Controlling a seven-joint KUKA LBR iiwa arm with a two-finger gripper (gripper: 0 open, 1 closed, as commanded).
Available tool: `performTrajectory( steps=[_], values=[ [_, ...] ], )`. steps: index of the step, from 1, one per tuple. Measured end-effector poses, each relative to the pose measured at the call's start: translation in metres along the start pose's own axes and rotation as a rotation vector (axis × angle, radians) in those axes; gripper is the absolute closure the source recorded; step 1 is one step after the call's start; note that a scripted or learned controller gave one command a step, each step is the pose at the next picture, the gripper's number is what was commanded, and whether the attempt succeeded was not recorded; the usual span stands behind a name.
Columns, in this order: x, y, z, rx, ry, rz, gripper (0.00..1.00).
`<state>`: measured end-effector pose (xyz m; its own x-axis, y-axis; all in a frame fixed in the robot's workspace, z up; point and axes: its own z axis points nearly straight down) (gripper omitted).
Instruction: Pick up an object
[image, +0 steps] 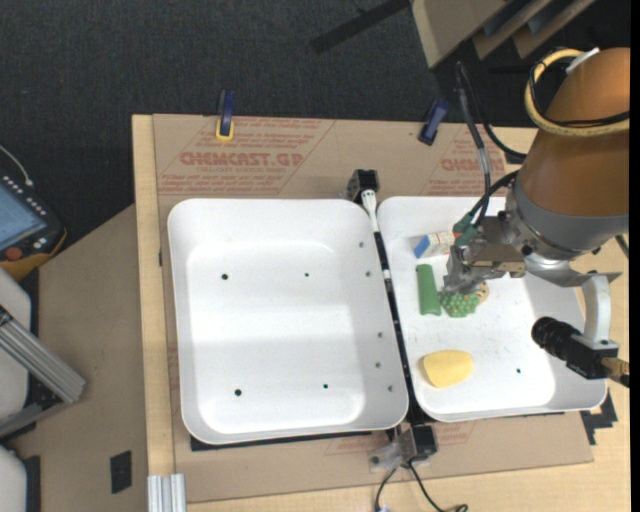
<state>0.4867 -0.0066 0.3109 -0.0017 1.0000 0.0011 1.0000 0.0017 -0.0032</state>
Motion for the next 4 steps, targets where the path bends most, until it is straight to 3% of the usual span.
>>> performTrajectory(
  steps=[1,2,3,4],
  values=[
    [-0.015,-0.008,0.058,0.001,0.0,0.004,1.0],
    [0.006,0.043,0.02,-0.01,-0.002,-0.002,1.0],
    [-0.026,0.034,0.033,-0.001,-0.001,0.004,1.0],
    [-0.018,-0.009,0.037,0.001,0.0,0.003,1.0]
  ],
)
